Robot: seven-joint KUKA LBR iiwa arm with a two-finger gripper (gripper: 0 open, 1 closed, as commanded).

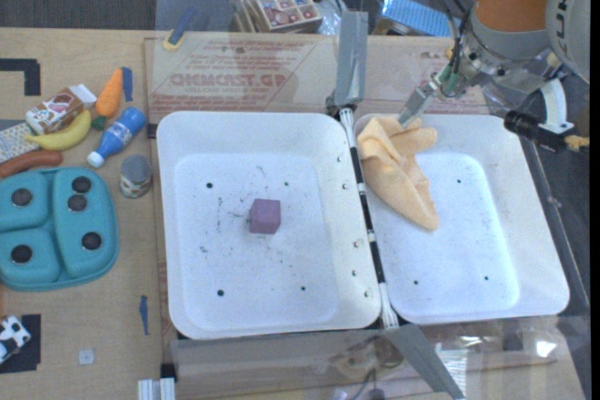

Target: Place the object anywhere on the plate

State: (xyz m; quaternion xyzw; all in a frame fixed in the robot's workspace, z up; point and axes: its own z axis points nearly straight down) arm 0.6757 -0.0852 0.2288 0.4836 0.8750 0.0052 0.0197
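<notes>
A yellow cloth (401,171) lies crumpled in the right bin (506,286), against its left wall, with its upper fold reaching the divider between the bins. My gripper (409,116) comes down at a slant from the upper right, and its tip meets the cloth's top edge. Whether the cloth is caught in it is hidden at this angle. A small purple cube (264,216) rests flat near the middle of the left bin (187,295), well away from the gripper.
Left of the bins, on the wooden bench, sit a teal compartment tray (52,229), a banana (61,134), a blue bottle (117,136), a carrot (112,93) and a small grey can (136,175). A grey bracket (352,61) stands behind the divider.
</notes>
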